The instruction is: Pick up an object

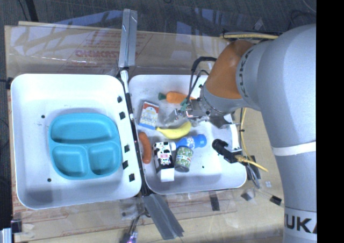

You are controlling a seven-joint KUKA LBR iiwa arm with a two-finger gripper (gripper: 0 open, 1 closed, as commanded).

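My gripper (185, 113) is low in the right bin (215, 180), near its middle. It hovers just above the yellow banana (174, 130) and just below the orange carrot (175, 97). A white and red packet (149, 114) lies to the gripper's left. In front of the banana lie a blue bottle (194, 141), a green-labelled can (184, 158), a cow-patterned carton (164, 156) and a reddish sausage (145, 147). Nothing is visibly held.
The left bin (27, 102) holds a blue compartment tray (84, 145). A metal divider (127, 48) runs between the two bins. The arm's grey body and orange band (228, 75) cover the right bin's right side.
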